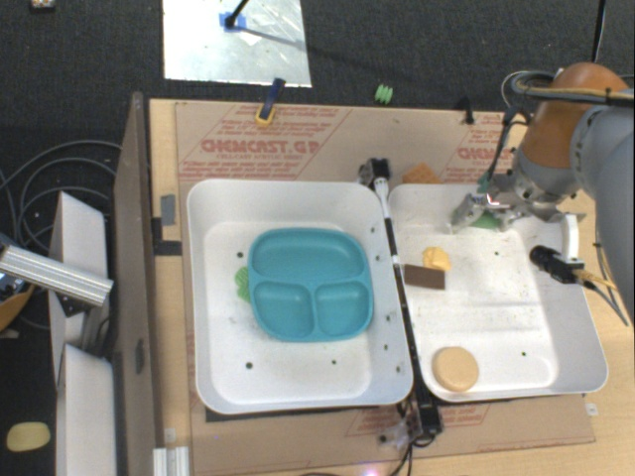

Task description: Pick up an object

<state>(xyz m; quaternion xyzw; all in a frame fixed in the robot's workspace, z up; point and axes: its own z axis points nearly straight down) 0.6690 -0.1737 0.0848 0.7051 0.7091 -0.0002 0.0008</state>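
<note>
Brown cardboard (298, 137), printed with red lettering, was laid over the bench beneath two shallow white plastic bins set side by side. The left bin (213, 296) was seen to carry a teal plastic plate with three compartments (311, 284), placed near the bin's middle; a small green object (241, 282) showed from under the plate's left edge. The grey arm with its orange band (571, 132) was extended from the right over the far right corner of the right bin (556, 355). Its two-finger gripper (474, 210) was held low near that bin's far edge, and something green (488, 218) was seen just beside the fingers; whether the fingers were spread or closed could not be told, nor whether the green thing was between them. A round tan disc (456, 368) was lying near the right bin's near left corner. A dark brown flat rectangular block (424, 278) was resting by that bin's left edge, touching a small yellow lump (436, 258) just beyond it.
</note>
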